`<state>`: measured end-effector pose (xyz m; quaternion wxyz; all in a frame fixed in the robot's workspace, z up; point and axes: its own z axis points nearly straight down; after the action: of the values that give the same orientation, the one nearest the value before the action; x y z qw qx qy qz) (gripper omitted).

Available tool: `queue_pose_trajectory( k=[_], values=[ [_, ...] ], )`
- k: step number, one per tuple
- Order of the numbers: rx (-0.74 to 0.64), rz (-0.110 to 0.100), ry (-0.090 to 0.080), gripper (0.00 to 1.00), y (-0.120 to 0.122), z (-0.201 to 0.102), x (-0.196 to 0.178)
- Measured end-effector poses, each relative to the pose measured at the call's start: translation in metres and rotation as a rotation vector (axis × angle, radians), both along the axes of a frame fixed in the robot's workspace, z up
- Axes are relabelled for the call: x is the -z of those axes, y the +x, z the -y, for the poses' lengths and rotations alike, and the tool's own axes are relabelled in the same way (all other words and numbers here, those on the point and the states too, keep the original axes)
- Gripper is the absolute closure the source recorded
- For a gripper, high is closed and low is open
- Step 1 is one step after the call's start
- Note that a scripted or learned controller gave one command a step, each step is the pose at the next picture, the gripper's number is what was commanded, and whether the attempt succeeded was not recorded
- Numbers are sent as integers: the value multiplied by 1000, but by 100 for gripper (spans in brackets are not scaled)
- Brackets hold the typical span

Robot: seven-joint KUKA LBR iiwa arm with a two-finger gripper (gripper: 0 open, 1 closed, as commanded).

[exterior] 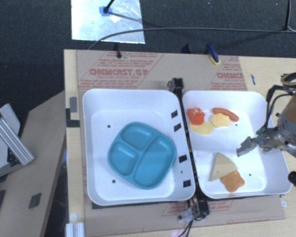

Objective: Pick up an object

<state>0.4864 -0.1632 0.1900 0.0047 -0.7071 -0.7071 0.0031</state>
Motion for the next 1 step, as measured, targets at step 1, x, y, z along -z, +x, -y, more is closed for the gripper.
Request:
queue_pose_trajectory(
  k=[1],
  values=[
    [-4,12,-3,0,3,0,-6]
  ],
)
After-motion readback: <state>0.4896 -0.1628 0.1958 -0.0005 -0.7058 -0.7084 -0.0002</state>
